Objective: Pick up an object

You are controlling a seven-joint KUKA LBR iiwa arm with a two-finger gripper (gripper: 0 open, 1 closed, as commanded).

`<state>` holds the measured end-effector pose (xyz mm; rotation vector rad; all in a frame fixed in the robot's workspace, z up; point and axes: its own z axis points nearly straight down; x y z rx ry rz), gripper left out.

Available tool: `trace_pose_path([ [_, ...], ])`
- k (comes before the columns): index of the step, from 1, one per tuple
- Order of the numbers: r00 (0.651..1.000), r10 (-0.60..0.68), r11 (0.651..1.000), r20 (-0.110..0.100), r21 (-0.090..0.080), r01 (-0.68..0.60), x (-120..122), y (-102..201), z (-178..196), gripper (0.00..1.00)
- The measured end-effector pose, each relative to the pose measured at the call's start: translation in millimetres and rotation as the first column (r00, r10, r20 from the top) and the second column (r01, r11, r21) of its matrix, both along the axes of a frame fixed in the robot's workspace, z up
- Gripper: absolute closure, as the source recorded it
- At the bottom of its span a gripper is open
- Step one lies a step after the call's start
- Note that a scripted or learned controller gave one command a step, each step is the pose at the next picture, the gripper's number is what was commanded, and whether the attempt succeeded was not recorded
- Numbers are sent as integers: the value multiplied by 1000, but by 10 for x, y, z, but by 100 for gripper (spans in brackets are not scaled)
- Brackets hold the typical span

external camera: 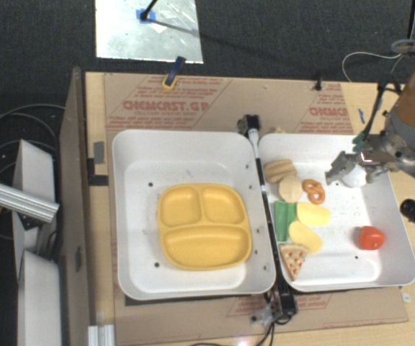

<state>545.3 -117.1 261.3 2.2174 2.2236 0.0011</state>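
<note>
Green strip [284, 220] lies lengthwise front-to-back beside the bin divider [265, 200].

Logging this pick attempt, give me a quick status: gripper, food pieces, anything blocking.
Gripper above right white bin, nothing seen between fingers. Small brown pretzel nearest, beside it. Red tomato apart. Nothing blocking.

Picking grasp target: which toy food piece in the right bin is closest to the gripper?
The small orange pretzel, just left of the gripper. The tan bread pieces, yellow chips, green piece, pizza slice and red tomato lie farther off.
</note>
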Motion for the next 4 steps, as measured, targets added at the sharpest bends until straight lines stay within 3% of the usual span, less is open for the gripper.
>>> trace_pose_path([
  [1, 1000, -1, 1000, -9, 2, 1, -63, 79, -979, 0],
  [2, 1000, -4, 1000, -1, 3, 4, -446, 46, -1788, 0],
  [3, 1000, 1, 1000, 9, -4, -1, 377, -410, -1750, 0],
  [4, 1000, 5, 1000, 13, -4, -5, 1289, -480, -1442, 0],
])
